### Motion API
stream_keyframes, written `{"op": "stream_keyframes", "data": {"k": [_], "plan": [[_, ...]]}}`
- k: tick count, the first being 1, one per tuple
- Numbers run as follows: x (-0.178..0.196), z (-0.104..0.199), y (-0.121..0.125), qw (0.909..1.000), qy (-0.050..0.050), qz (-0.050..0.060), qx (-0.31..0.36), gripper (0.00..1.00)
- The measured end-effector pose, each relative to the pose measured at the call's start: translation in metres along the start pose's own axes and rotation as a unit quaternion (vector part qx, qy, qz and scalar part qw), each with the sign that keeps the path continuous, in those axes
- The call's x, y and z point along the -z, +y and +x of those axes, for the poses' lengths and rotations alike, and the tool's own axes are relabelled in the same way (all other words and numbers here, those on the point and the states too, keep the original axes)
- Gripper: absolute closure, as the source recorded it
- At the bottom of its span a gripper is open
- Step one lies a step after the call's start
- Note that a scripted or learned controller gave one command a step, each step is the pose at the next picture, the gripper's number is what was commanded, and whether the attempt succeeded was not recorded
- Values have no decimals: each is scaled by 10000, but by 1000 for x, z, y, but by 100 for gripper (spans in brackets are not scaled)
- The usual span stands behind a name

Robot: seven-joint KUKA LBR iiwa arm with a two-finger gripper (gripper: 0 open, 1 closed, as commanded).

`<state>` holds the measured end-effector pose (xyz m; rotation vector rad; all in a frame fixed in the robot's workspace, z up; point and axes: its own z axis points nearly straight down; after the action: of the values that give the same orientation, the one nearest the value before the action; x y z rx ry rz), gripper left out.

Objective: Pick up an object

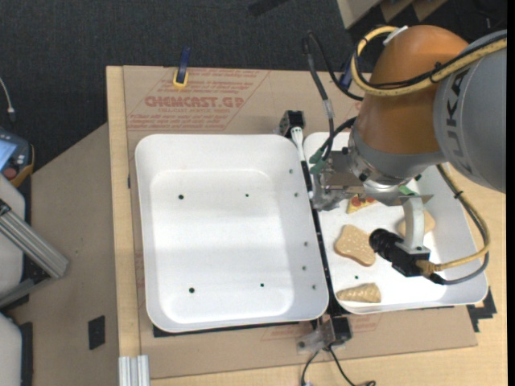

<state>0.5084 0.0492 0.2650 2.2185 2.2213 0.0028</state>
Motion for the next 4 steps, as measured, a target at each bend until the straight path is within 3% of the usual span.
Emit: {"op": "stream_keyframes", "data": {"k": [1,2,3,4], "plan": [[-1,86,11,10000,13,-1,41,100],[-1,80,10,10000,0,7,0,0],[-108,171,71,10000,9,22,36,0],[-118,176,20,10000,0,56,7,0]]}}
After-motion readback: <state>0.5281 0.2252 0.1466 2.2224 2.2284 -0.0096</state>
